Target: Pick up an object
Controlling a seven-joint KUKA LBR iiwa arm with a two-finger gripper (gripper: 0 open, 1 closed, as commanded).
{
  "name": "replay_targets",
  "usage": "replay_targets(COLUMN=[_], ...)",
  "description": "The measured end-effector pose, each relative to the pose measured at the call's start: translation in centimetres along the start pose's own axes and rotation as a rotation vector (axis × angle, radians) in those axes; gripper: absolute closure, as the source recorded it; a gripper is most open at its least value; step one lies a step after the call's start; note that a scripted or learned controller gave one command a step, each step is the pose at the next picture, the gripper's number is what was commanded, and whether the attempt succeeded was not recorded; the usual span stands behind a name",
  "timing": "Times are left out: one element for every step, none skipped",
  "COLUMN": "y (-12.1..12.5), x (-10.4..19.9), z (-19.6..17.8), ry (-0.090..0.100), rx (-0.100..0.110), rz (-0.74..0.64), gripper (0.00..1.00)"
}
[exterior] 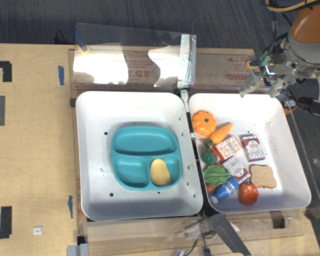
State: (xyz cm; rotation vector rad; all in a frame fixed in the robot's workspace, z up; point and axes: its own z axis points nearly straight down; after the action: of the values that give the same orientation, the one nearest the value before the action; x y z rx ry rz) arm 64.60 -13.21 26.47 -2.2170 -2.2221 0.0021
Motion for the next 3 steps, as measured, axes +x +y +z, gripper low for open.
replay_targets(y=[1.5, -0.3, -5.0], x=[2.6, 2.8, 1.7], z=[10.3, 14.7, 17.8], ry=[0.001, -0.006, -0.002], rx=[0.007, -0.022, -0.009], rz=[-0.054, -0.115, -0.037], gripper=[0.00, 0.00, 0.00])
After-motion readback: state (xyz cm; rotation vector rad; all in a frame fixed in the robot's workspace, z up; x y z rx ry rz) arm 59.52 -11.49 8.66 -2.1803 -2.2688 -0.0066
